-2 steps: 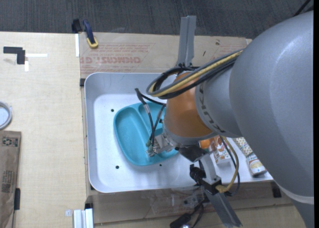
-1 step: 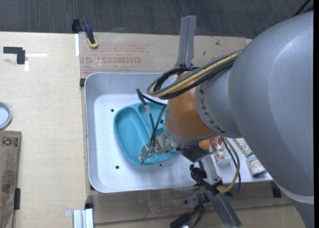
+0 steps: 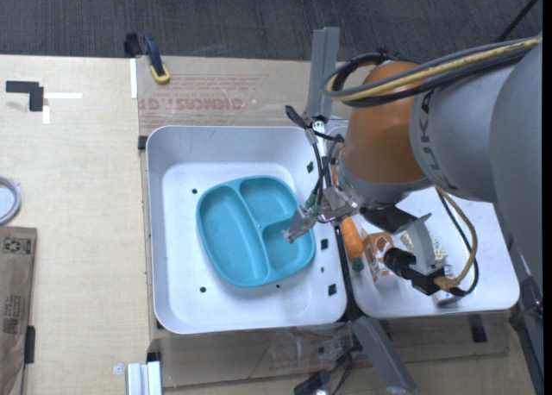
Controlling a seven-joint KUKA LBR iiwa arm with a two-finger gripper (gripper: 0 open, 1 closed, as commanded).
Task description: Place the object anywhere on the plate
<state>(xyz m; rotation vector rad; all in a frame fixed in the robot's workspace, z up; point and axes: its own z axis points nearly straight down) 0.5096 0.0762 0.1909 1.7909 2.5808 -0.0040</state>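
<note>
Your pincer (image 3: pixel 302 222) is hovering over the blue plate's (image 3: pixel 246 234) right edge, near the bin divider. You cannot tell its opening or whether it is carrying anything.

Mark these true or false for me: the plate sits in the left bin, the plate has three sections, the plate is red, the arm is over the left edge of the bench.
1. The plate sits in the left bin. True.
2. The plate has three sections. True.
3. The plate is red. False: it is blue.
4. The arm is over the left edge of the bench. False: it reaches in from the right, with its pincer at the plate's right rim.
</note>
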